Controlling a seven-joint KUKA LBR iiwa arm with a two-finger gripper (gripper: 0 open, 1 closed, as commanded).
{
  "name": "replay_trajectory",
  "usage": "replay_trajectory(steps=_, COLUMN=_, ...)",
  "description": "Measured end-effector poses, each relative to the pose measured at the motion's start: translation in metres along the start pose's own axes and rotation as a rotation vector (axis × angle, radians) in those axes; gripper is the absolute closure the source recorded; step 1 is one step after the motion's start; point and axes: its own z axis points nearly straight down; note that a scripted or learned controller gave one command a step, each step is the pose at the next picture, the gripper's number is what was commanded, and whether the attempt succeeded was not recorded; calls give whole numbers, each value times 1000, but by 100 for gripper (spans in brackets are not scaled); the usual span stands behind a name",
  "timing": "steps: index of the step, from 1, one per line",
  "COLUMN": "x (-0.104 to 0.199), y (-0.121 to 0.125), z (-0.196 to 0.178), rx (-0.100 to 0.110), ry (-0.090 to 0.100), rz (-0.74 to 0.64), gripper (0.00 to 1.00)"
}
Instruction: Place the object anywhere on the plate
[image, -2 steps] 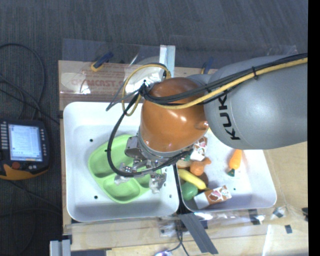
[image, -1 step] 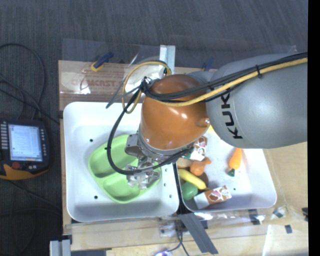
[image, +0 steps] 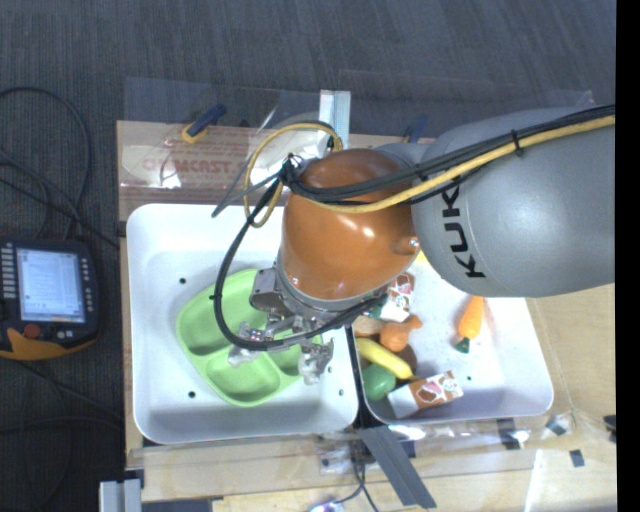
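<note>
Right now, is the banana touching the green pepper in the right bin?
Touching, as far as the camera view shows: the banana lies across the top of the green pepper, overlapping it with no gap between them.

Light is even and fairly bright, coming from overhead. White bins (image: 160, 300) read clean, slightly blown out along the left bin's upper edge. Orange band (image: 345, 235) carries a soft sheen, grey arm (image: 530, 210) a broad pale highlight on top. Arm drops a soft shadow over the green plate (image: 205, 325) and the bins' inner edges. Dark floor is dim and grainy. Overall slightly soft, low resolution; no obvious edge distortion.
</note>
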Motion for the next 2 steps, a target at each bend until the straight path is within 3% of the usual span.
replay_trajectory(steps=1, x=-2, y=0, z=-9, rx=1, ry=-2, rz=0, gripper=100)
replay_trajectory(steps=2, x=-2, y=0, z=-9, rx=1, ry=-2, rz=0, gripper=0)
